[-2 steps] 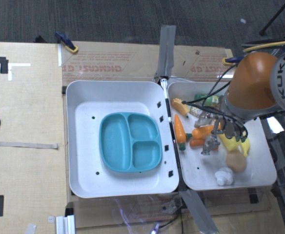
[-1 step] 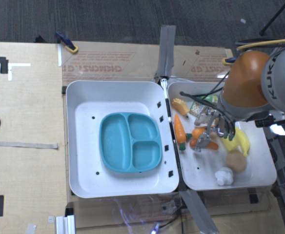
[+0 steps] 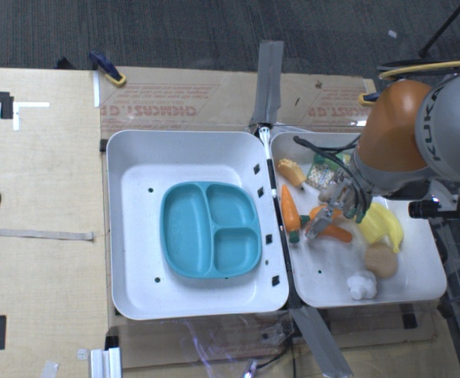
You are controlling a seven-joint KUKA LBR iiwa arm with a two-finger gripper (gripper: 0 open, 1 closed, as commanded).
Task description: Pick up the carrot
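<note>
The long orange carrot with a green stalk end (image 3: 290, 211) lies in the right-hand shallow white bin (image 3: 324, 286), close against its left wall, its long axis running roughly up and down the camera view with the green end lowest. The grey arm's two-finger gripper (image 3: 330, 211) hangs just to the carrot's right, above a small orange piece (image 3: 338, 232); whether it is released or clenched, I cannot tell. The reach therefore seems to need a short shift leftward, jaws set across the carrot's narrow width. The teal divided plastic plate (image 3: 212, 229) sits in the left bin (image 3: 127, 235).
</note>
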